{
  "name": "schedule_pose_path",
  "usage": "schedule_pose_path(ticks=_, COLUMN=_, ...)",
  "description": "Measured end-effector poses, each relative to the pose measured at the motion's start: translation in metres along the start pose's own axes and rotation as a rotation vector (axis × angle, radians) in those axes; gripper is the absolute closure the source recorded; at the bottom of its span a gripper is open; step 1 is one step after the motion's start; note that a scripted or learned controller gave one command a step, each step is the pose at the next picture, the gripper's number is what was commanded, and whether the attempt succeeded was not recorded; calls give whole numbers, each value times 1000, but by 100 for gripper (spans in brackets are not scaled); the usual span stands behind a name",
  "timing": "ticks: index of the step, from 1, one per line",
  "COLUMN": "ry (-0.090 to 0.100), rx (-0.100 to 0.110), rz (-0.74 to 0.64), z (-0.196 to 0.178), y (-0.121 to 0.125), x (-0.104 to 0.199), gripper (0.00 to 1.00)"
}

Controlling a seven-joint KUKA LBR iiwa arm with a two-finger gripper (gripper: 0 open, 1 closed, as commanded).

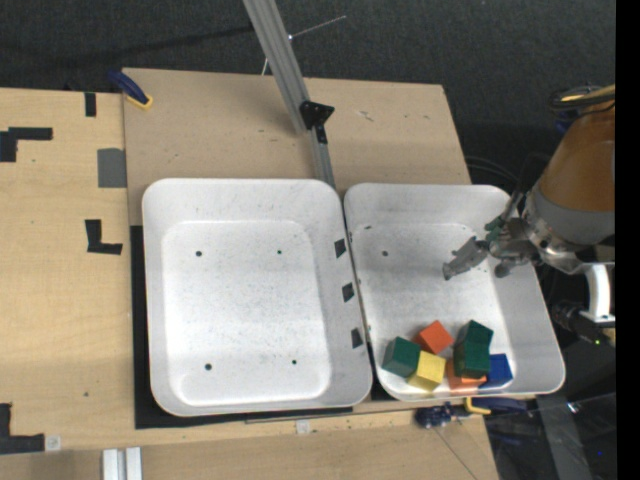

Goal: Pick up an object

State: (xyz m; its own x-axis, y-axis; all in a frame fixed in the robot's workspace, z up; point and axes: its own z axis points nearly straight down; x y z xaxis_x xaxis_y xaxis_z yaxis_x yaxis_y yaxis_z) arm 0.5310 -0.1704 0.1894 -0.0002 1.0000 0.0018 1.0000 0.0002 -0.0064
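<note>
Coloured blocks (445, 356) lie clustered at the near end of the right bin (400, 218), none lifted. I read the task as barely begun: my gripper (470, 258) hangs over the bin's middle, well apart from the blocks, with descent, grasp and lift all left. I cannot tell whether its jaws are parted or closed; they blur together. The arm's upper part is cut off.

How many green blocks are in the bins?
2, both in the right bin: one green block left of the pile, another at its right. More may hide underneath.
</note>
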Motion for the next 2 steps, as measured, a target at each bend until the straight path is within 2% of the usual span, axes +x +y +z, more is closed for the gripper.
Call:
schedule_pose_path(ticks=1, ry=-1, rx=-5, rz=-1, z=-3, y=1, x=0, gripper=0)
schedule_pose_path(ticks=2, ry=-1, rx=1, rz=0, z=55, y=-7, x=-7, gripper=0)
